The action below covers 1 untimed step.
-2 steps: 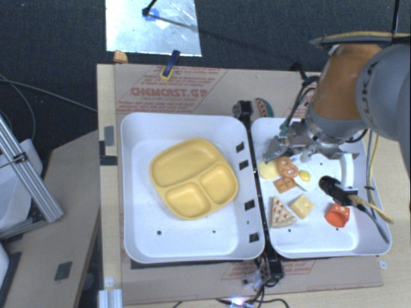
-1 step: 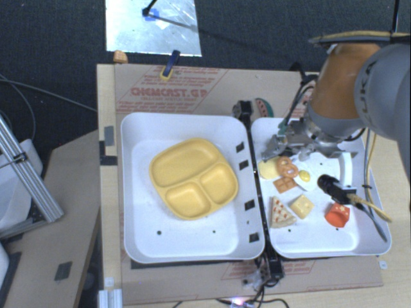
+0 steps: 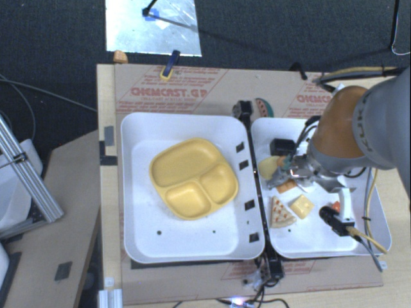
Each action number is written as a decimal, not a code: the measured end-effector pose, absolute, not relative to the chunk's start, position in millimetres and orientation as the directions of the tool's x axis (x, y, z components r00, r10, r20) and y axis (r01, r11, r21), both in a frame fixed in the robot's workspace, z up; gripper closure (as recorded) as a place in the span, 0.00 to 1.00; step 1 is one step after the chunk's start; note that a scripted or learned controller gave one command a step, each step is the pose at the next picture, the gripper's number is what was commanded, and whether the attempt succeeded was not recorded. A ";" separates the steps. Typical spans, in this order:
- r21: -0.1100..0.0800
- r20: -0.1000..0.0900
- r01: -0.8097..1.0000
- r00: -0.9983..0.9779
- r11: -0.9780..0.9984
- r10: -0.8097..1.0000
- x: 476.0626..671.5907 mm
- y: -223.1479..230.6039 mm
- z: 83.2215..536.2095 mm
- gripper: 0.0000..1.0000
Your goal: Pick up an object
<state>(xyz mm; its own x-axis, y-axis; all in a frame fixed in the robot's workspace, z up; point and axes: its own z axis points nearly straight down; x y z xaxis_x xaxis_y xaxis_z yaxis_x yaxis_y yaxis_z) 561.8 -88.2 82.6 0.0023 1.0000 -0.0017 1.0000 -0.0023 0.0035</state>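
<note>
The right bin [image 3: 379, 226] holds several small things. A pizza-slice toy [image 3: 280, 212] lies near its left wall, with a pale yellow cheese block [image 3: 301, 206] beside it. A yellow-green piece [image 3: 268, 167] and a small orange piece [image 3: 286, 187] lie a little further back. A black object [image 3: 281, 147] rests near the bin's far left corner. My gripper [image 3: 289, 173] hangs low over the yellow-green and orange pieces, and the grey and orange wrist hides what is beneath it.
The left bin [image 3: 138, 236] holds a yellow divided plate [image 3: 192, 178]. A black divider with clips [image 3: 252, 172] runs between the bins. A small red piece [image 3: 334, 206] lies right of the cheese block. Cardboard [image 3: 192, 92] lies behind the bins.
</note>
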 end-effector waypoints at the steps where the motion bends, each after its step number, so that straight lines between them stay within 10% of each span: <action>1: 0.009 -0.002 1.000 -0.005 0.005 1.000 618.3 -102.3 108.6 0.00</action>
